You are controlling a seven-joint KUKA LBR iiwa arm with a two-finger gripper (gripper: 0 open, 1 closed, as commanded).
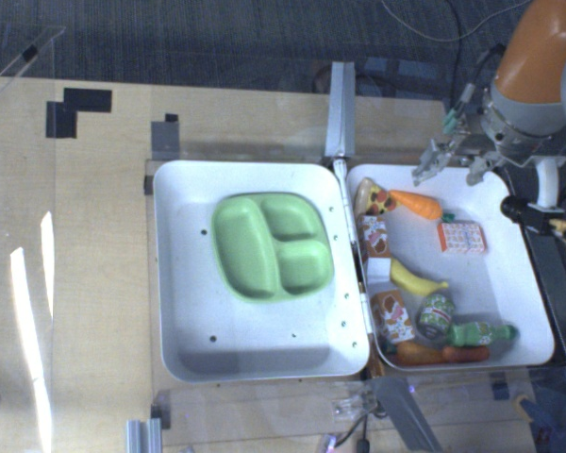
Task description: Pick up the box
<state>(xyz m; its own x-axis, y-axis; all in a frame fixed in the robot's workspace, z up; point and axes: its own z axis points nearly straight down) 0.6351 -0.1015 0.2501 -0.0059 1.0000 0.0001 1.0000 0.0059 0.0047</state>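
Observation:
The box (461, 238) is small, orange with a white patterned face, and lies flat in the right bin (521, 281) towards its far right. My gripper (452, 164) hovers over the bin's far edge, up and slightly left of the box and well apart from it. Its two fingers stand spread, open, with nothing between them. An orange carrot (415, 204) lies just below the gripper, between it and the box.
In the right bin, left of the box, lie a pizza-slice toy (370, 196), a snack packet (375, 237) and a banana (415, 277). Near the front are a can (435, 316) and a green bottle (481, 332). The left bin (184, 328) holds a green divided plate (272, 245).

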